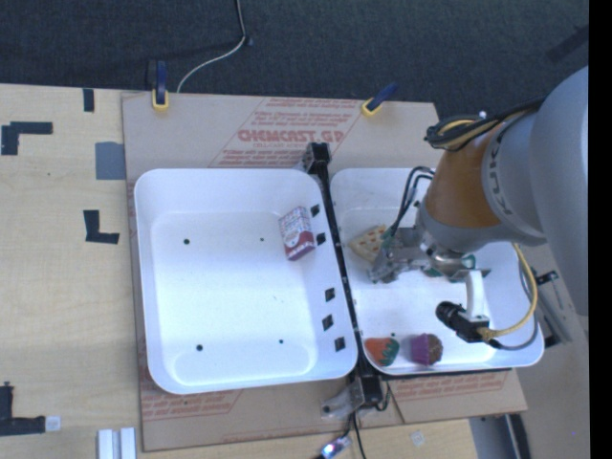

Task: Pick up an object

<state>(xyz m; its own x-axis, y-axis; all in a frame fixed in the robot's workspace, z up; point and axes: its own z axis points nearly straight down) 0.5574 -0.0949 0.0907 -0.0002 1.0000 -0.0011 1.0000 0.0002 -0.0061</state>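
Observation:
My gripper [385,266] hangs low in the right bin [497,357], near its left side, under the grey arm with the orange band. A beige waffle-like piece [368,242] lies just up and left of it, touching or nearly touching the gripper. A red and green strawberry-like object [383,350] and a purple round object [426,349] rest at the right bin's front edge. A small red and white carton [297,232] lies in the left bin [229,352] near its right wall.
A black divider strip [330,256] runs between the two bins. The arm's body covers the right bin's back right part. A black cable plug with a yellow wire [459,321] hangs over the right bin's front right. Yellow clamps hold the cardboard at the back.

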